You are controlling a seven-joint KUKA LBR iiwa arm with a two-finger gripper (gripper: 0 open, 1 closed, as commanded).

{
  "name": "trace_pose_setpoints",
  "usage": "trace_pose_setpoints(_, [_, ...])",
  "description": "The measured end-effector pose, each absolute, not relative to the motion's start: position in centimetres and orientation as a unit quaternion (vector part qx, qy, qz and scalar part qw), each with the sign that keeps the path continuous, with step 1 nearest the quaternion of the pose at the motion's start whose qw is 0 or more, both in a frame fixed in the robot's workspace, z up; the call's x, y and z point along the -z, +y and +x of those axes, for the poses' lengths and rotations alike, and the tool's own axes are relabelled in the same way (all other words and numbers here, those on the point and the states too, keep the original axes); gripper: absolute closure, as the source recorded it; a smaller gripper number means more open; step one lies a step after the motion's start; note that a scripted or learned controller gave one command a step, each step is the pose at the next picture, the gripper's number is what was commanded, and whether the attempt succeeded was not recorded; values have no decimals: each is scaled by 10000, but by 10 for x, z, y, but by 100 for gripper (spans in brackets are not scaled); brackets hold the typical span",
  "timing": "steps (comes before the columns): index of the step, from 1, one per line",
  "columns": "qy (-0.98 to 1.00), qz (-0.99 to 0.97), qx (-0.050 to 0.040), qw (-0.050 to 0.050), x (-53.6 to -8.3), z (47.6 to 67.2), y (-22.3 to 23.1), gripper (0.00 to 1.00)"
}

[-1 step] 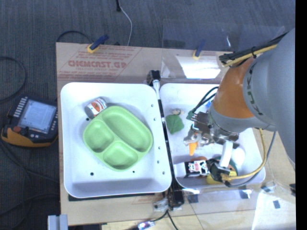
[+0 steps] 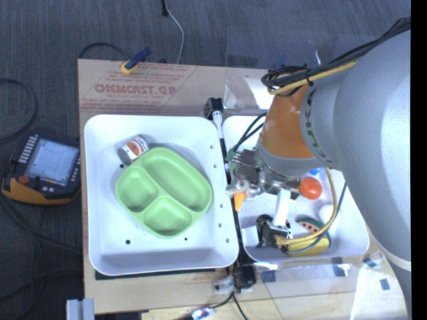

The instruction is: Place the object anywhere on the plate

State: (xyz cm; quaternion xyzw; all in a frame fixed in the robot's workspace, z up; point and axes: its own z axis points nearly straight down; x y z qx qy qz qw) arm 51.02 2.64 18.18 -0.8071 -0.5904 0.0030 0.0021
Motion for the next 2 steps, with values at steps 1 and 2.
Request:
trace_pose_setpoints(1, [-4294, -9031, -25, 4, -253, 514, 106, 100])
trace_pose_setpoints(2, [-4276, -9039, -38, -6, -252, 513, 103, 0])
